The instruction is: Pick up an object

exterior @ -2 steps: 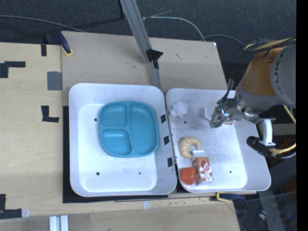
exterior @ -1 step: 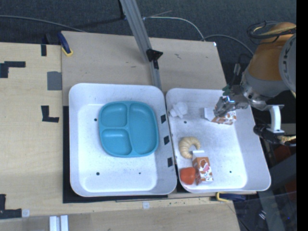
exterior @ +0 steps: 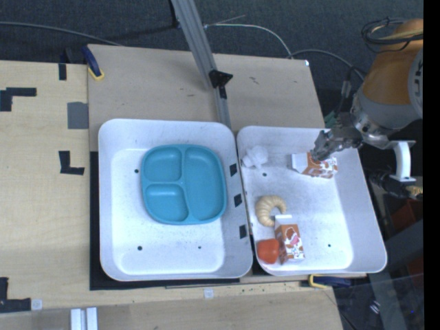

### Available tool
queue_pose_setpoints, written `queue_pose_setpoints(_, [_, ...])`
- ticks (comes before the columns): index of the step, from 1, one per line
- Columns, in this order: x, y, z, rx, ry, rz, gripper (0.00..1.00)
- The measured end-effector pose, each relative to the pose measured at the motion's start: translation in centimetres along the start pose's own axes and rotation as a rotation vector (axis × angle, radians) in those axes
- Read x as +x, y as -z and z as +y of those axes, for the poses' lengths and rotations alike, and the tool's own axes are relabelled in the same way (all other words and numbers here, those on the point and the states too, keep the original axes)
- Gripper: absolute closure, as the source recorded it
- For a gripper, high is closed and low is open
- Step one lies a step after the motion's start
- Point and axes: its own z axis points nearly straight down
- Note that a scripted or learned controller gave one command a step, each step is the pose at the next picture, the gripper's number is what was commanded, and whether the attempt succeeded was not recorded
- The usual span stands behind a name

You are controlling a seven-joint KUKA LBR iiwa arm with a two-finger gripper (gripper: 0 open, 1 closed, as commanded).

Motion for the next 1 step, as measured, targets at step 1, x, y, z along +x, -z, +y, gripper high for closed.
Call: queue_pose_setpoints(1, [6.36, -0.24, -0.50, 0.003, 0.005, 0.002, 1.00])
